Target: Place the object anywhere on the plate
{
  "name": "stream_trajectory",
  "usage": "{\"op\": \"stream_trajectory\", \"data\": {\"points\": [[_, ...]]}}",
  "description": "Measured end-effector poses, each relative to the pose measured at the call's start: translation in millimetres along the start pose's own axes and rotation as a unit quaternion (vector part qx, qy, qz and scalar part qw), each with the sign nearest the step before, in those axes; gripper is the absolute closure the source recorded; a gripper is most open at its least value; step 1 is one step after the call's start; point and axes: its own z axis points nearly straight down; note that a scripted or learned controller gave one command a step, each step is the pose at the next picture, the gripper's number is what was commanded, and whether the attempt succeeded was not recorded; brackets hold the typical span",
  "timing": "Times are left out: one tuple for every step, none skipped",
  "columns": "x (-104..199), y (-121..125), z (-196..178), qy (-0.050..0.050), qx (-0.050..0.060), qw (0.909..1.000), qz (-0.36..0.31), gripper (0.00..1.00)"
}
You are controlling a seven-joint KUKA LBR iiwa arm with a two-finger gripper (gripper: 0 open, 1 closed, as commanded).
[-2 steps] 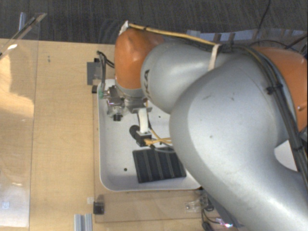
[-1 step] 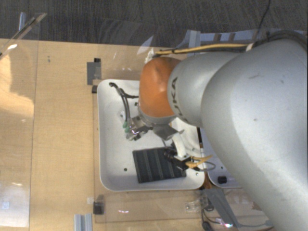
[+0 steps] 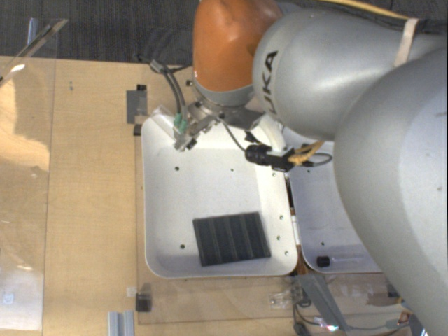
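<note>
A dark grey ribbed rectangular plate point(image 3: 231, 238) lies flat in the front half of the left white bin point(image 3: 157, 208). My gripper point(image 3: 185, 137) hangs low over the bin's far left corner, well behind and left of the plate. A small green piece point(image 3: 179, 122) shows right at the gripper; I cannot tell whether it is a held object or part of the tool. The orange band and grey wrist cover the bin's back edge.
The right bin point(image 3: 329, 215) is mostly hidden under the arm, and a small black item point(image 3: 322, 261) sits near its front edge. A black cable plug point(image 3: 269, 157) dangles over the divide between the bins. A black bracket point(image 3: 138, 106) stands on the wooden bench outside the left bin's far corner.
</note>
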Motion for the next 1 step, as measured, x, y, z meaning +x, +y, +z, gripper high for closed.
{"op": "stream_trajectory", "data": {"points": [[-11.9,31.6,59.9,0.001,0.002,0.9997,0.025,1.0]]}}
